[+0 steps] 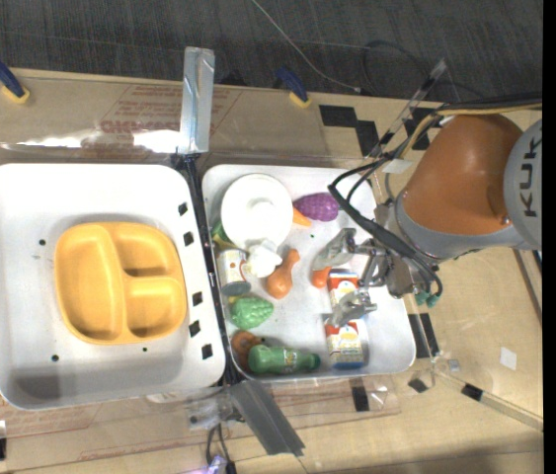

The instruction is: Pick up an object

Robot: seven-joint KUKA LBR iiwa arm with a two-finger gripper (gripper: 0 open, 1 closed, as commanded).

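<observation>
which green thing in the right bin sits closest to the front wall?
The green bottle, lying on its side along the front wall; the green bumpy fruit sits further back, mid-bin.

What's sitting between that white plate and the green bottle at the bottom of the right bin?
In the camera view, between the white plate and the green bottle lie a brown drumstick-like toy and a green bumpy toy.

You see two bins (1, 265) of smooth, glossy white plastic. The yellow divided tray (119, 279) looks like matt plastic. The bench (475, 363) looks like plain brown cardboard, taped with shiny silver tape (197, 102). The green bottle (282, 360) gleams.
</observation>
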